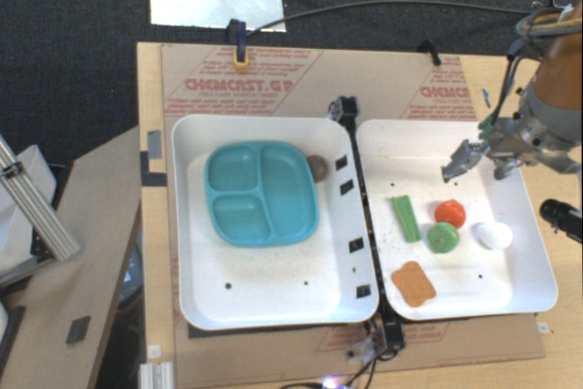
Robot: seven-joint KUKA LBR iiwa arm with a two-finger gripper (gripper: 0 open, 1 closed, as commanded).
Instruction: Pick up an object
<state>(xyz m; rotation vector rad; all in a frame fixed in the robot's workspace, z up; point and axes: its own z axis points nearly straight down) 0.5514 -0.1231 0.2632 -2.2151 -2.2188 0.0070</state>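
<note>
Dark carpet surrounds the wooden surface (273, 73) bearing two shallow white bins. Nearest the jaws (458, 165), in the right white bin (537, 287), lies a small round red plastic fruit (450, 213), touching a green round one (443, 238); it looks light, stiff and slippery, best pinched across its middle. A green stick (404, 218), white egg-like ball (494, 235) and orange flat piece (414, 282) lie nearby. Whether the jaws are spread or closed I cannot tell.

Right bin: green stick (405, 218), red tomato (450, 213), green round fruit (444, 238), white egg (494, 235), orange slab (414, 283).
Left bin: brown lump (317, 167) beside teal tray.
</note>
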